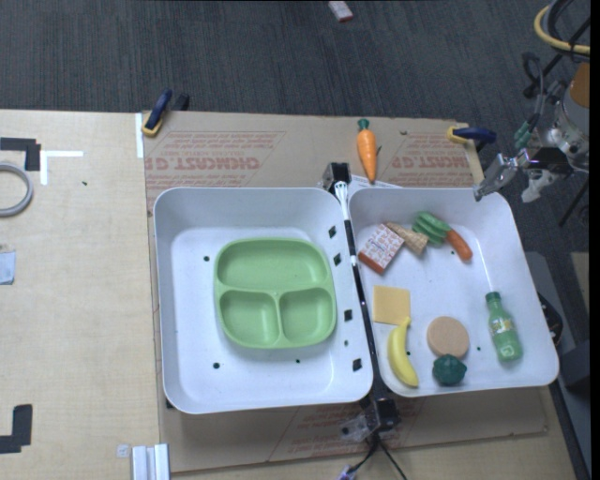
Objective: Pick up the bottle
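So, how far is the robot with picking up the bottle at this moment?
Nothing looks done yet. The green bottle lies on the floor of the right bin, near its right wall, with nothing touching it. The gripper is above the bin's far right corner, well away from the bottle, and holds nothing. Left to do: move over the bottle, descend, grasp and lift.

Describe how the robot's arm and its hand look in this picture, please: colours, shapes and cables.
At the upper right, the hand is a small metallic grey piece with thin, pointed fingers. Behind it sits a bulkier grey and white wrist part. A yellow cable and darker cables loop above it. The picture is too small to show markings.
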Action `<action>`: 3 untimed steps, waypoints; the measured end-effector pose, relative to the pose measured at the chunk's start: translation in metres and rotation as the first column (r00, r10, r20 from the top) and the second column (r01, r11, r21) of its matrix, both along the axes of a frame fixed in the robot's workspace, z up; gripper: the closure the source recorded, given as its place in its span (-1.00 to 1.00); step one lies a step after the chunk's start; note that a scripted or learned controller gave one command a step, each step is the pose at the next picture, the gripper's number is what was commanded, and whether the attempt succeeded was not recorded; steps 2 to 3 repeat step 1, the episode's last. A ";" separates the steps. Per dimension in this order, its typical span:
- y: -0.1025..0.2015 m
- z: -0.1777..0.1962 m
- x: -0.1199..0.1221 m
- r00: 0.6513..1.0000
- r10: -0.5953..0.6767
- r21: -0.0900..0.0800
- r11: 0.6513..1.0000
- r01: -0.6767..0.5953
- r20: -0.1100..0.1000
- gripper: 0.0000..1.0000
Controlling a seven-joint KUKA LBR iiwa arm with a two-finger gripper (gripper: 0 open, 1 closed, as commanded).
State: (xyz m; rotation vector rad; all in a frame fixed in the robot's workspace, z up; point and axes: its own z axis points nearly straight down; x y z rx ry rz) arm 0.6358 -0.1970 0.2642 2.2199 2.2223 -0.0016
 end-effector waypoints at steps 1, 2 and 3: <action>0.000 0.010 0.000 1.000 0.003 -0.002 1.000 -0.003 0.001 1.00; 0.000 0.010 0.000 1.000 0.003 -0.002 1.000 -0.003 0.001 1.00; 0.000 0.010 0.000 1.000 0.003 -0.002 1.000 -0.003 0.001 1.00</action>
